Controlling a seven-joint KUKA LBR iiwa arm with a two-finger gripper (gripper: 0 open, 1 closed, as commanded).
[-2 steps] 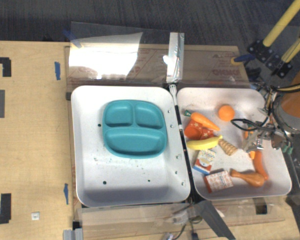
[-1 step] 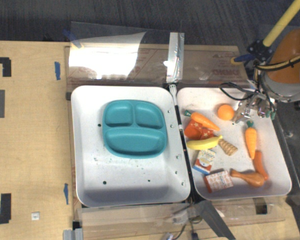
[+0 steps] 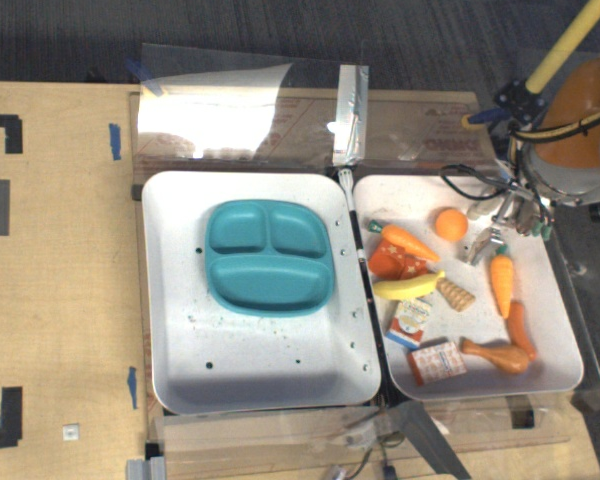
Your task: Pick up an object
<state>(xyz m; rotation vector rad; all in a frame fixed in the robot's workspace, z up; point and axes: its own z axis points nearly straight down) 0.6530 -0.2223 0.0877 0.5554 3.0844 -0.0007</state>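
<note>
The right bin point(image 3: 563, 313) holds several toy foods. An orange ball point(image 3: 451, 225) lies near its back, with a carrot point(image 3: 411, 242) and a red pepper point(image 3: 391, 262) to its left. A yellow banana point(image 3: 405, 288), a waffle piece point(image 3: 456, 294), a second carrot point(image 3: 501, 283), a sausage point(image 3: 520, 328), a drumstick point(image 3: 495, 354), a small carton point(image 3: 412, 321) and a red box point(image 3: 438, 361) lie toward the front. My gripper point(image 3: 485, 240) hangs low at the bin's back right, between the orange ball and the second carrot, just above that carrot's top.
The left bin point(image 3: 170, 348) carries a teal divided plate point(image 3: 270, 256). A metal divider point(image 3: 350, 128) and a clear sheet point(image 3: 215, 108) stand behind the bins. The arm's orange band point(image 3: 578, 118) and cables sit at the upper right.
</note>
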